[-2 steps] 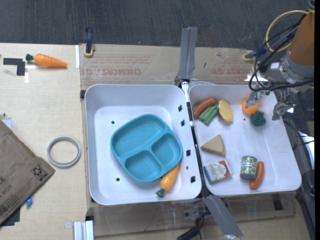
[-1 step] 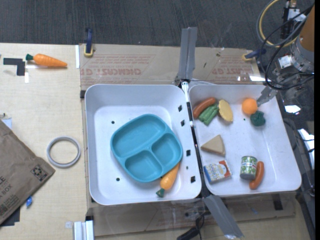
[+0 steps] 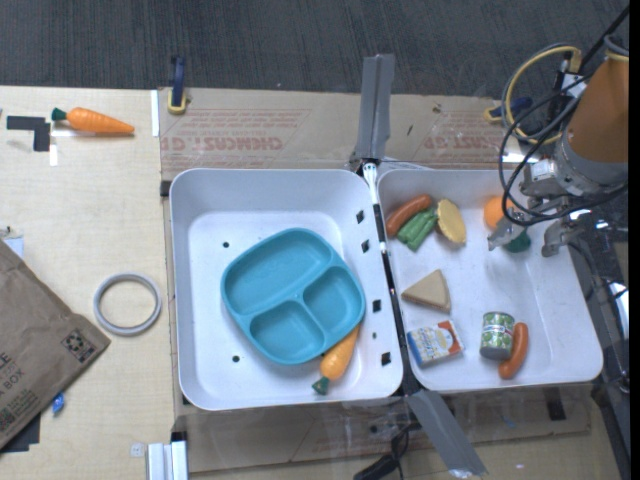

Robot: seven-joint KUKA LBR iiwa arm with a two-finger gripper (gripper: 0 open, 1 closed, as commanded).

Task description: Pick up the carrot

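Note:
A carrot (image 3: 337,358) lies in the left bin (image 3: 200,268), against the near right edge of the blue divided plate (image 3: 292,296), with its green end toward the front. A second carrot (image 3: 93,121) lies on the bench at the far left, outside the bins. My gripper (image 3: 525,241) hangs over the far right part of the right bin (image 3: 560,308), well away from both carrots. Its fingers (image 3: 498,237) stand apart, open, beside an orange ball (image 3: 492,211). A small dark green thing (image 3: 517,245) shows between them, below; no grip on it is visible.
The right bin holds a red sausage (image 3: 407,211), a green pod (image 3: 419,229), a yellow piece (image 3: 452,222), a bread wedge (image 3: 428,290), a small carton (image 3: 434,342), a can (image 3: 496,334) and another sausage (image 3: 512,351). A tape ring (image 3: 127,302) and cardboard (image 3: 40,348) lie left.

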